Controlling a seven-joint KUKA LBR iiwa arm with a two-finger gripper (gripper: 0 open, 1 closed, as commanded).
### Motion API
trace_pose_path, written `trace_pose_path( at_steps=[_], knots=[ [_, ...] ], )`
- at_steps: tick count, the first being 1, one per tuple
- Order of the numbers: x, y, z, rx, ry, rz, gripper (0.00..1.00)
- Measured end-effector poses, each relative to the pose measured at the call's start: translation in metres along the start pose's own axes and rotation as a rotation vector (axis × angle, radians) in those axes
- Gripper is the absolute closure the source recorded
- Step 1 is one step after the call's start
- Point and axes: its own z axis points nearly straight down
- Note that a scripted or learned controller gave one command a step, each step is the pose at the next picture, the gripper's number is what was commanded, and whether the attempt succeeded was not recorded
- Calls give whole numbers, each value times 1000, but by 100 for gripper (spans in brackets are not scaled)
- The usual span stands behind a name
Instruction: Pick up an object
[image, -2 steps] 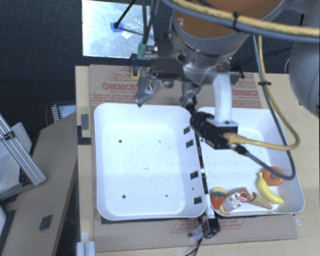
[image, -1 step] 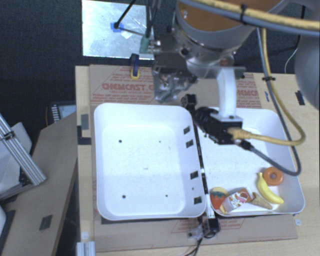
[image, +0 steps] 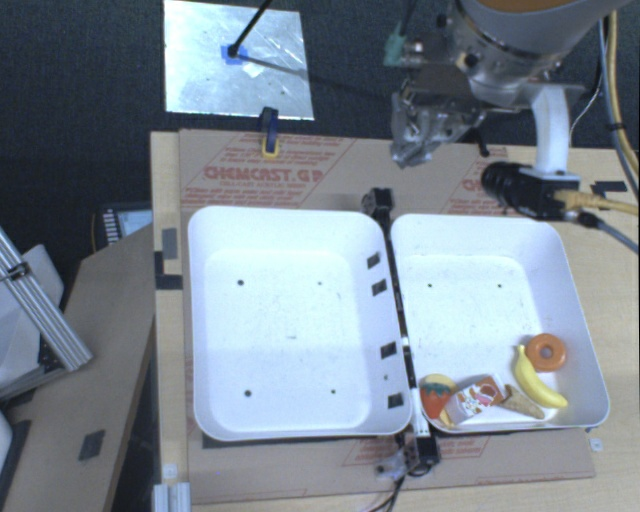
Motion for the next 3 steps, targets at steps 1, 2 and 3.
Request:
trace_pose_path(
  at_steps=[1,2,3],
  knots=[
    [-52,41,60,5,0,-4,100],
    [-122,79,127,6,-1,-3,100],
    [-183,108,200,5,1,-6,100]
  ],
)
